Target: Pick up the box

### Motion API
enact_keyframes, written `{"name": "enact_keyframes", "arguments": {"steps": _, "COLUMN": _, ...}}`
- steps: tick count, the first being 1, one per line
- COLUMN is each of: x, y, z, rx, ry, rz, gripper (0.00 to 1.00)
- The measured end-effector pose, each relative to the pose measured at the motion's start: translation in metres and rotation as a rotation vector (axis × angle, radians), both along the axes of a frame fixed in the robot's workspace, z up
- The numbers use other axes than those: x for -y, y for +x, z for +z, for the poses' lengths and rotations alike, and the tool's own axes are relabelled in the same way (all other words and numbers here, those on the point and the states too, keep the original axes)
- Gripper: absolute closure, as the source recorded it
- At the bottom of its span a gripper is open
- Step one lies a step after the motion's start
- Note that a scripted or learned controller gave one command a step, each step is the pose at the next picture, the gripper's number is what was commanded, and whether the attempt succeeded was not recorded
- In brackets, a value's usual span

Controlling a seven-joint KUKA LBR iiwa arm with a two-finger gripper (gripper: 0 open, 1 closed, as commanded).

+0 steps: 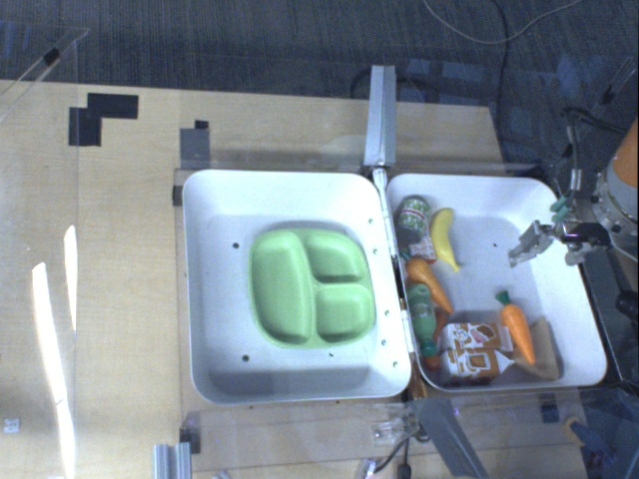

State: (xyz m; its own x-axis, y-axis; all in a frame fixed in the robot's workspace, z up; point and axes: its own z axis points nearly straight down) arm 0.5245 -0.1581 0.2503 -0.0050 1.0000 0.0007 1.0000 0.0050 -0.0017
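White right bin (574, 297), box (474, 352) against near wall, gripper (547, 238) open above bare floor

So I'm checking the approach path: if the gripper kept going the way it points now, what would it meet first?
The gripper points left and down into the right bin. It would probably meet bare bin floor first, between the banana and the loose carrot; depth is uncertain.

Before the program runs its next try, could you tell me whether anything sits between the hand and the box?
Yes. A carrot lies against the box's right end, on the side facing the hand, which hovers over the right bin.
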Motion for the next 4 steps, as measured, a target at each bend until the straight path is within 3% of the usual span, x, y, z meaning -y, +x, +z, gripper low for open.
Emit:
{"name": "enact_keyframes", "arguments": {"steps": 1, "x": -0.058, "y": -0.003, "z": -0.118, "rx": -0.002, "ry": 0.0, "rz": 0.024, "gripper": 0.0}}
{"name": "enact_keyframes", "arguments": {"steps": 2, "x": -0.057, "y": -0.032, "z": -0.159, "rx": 0.024, "ry": -0.01, "rz": 0.024, "gripper": 0.0}}
{"name": "enact_keyframes", "arguments": {"steps": 3, "x": 0.014, "y": 0.07, "z": -0.162, "rx": 0.013, "ry": -0.005, "rz": 0.078, "gripper": 0.0}}
{"name": "enact_keyframes", "arguments": {"steps": 4, "x": -0.01, "y": 0.046, "z": -0.162, "rx": 0.014, "ry": -0.004, "rz": 0.165, "gripper": 0.0}}
